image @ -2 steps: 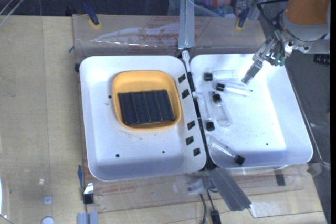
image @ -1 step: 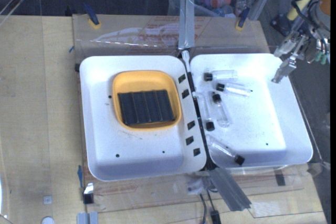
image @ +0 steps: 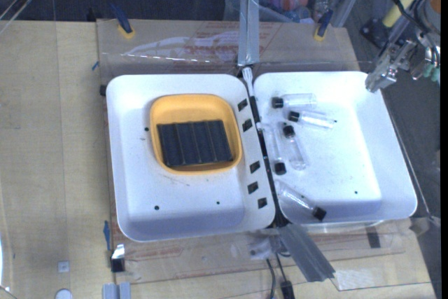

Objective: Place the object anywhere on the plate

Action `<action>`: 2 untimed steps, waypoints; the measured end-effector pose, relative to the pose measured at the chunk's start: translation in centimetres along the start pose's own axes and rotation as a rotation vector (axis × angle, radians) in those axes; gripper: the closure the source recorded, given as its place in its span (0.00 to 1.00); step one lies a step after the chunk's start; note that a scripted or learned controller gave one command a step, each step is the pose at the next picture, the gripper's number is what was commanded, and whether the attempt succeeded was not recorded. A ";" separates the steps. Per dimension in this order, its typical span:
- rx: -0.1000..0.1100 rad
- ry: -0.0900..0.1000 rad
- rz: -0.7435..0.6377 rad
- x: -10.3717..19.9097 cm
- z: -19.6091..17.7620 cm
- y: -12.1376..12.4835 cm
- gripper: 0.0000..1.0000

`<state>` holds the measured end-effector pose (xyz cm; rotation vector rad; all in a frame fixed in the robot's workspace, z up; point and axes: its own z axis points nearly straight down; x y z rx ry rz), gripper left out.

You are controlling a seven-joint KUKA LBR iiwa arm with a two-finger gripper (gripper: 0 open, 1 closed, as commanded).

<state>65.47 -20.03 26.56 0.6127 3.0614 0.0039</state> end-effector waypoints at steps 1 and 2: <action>0.000 0.014 -0.365 0.0 3.8 -2.5 1.00; -0.001 0.009 -0.607 -1.1 1.3 -1.8 1.00</action>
